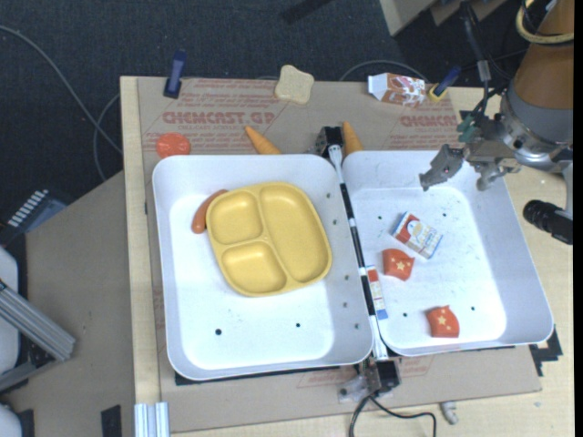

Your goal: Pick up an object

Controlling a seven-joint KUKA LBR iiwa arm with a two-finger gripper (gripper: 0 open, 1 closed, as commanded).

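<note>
pincer (463,165) hung with fingers spread wide, holding nothing, over the right white plastic bin (510,244); the small red-and-white carton (417,235) lay tilted, so a closing grip could skid it aside.

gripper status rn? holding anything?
Gripper: open, holding nothing, above the back edge of the right bin. The small carton and two red pieces lie in that bin, untouched.

Orange-banded grey arm (545,89), dark metal fingers (437,171)
</note>
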